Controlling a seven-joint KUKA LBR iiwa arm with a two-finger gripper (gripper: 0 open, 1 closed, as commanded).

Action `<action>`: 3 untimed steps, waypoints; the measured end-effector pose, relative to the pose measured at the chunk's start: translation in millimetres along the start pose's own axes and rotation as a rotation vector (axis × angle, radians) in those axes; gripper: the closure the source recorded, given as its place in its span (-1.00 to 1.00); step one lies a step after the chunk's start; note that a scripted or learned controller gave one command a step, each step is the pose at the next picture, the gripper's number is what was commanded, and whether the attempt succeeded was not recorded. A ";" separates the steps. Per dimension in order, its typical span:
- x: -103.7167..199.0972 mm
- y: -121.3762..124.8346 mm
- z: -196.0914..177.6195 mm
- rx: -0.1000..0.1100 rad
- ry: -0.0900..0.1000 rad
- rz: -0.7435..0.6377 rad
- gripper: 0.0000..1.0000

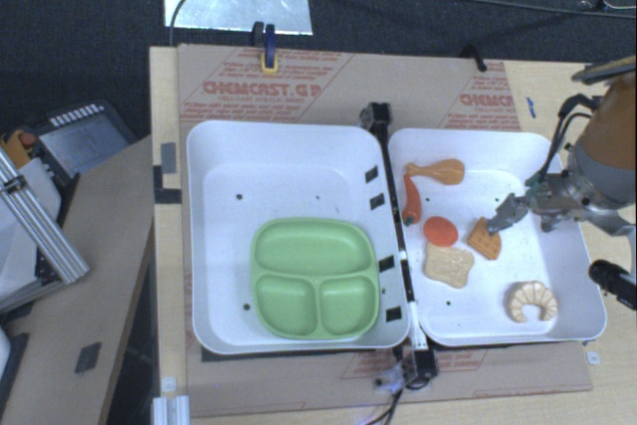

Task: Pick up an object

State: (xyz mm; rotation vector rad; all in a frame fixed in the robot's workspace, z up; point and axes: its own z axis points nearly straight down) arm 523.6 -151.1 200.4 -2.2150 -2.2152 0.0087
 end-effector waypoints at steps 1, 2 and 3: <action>0.2 2.8 -5.8 -0.011 -0.002 -0.003 -1.00; 4.8 5.6 55.6 -0.008 -0.001 -0.002 -1.00; 7.2 9.8 115.4 -0.012 -0.001 0.000 -1.00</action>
